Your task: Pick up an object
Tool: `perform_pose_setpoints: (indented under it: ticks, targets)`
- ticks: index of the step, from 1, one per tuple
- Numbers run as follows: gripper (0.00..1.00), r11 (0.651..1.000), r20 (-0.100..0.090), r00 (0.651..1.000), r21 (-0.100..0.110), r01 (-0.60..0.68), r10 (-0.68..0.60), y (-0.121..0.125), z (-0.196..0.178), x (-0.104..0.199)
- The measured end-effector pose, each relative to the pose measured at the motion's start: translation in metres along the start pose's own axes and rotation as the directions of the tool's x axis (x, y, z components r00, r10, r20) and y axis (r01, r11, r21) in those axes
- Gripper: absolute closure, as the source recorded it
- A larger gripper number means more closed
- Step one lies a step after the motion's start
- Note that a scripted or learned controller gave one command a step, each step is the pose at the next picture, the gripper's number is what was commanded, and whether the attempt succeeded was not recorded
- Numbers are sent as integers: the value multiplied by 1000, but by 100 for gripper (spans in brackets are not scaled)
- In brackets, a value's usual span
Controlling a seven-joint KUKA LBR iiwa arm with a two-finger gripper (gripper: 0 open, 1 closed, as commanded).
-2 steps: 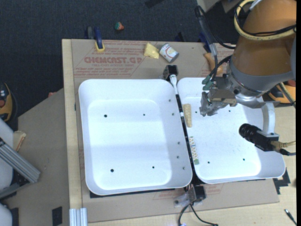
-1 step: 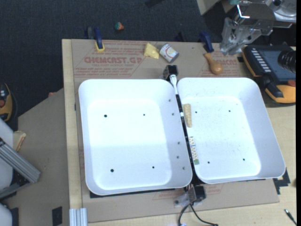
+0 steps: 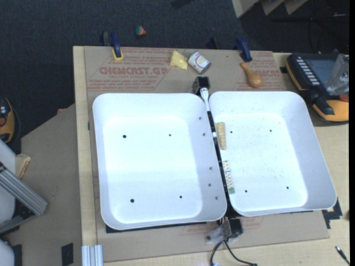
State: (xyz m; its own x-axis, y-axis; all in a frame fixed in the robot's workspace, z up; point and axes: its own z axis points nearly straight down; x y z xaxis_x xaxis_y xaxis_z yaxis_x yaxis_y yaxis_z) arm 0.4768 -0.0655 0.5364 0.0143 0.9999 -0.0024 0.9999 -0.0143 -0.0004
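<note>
Left bin: a shallow white plastic bin with rounded corners sits on the left half of the tabletop; small dark dots mark its floor.
Right bin: a matching shallow white plastic bin lies just beside it, their inner rims touching along a dark strip.
Task's thing: a slim tan stick-shaped object rests lengthwise in the right bin, against its left wall, near the far end.
Second item: a small patterned strip with green and orange marks lies along the same wall, nearer the front edge.
Behind the bins: a yellow wedge-shaped piece, a small white-and-grey box and an orange-brown wooden spoon-like object lie on the brown cardboard sheet.
Clamps: blue-and-yellow clamp on the back edge at left, blue clamp at right.
Far right: a black-and-orange handheld controller rests at the tabletop's edge.
Pincer: I cannot tell its state from here.
</note>
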Motion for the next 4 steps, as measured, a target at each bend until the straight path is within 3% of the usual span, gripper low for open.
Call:
perform_pose_setpoints:
  ticks: [1,2,3,4]
  targets:
    - [100,1000,-3,1000,18,20,-19,-1,194,85]
    - [100,1000,-5,1000,-21,18,-18,7,39,104]
    - [100,1000,-2,1000,12,26,-26,-3,159,224]
    - [100,1000,-11,1000,-16,22,-22,-2,25,281]
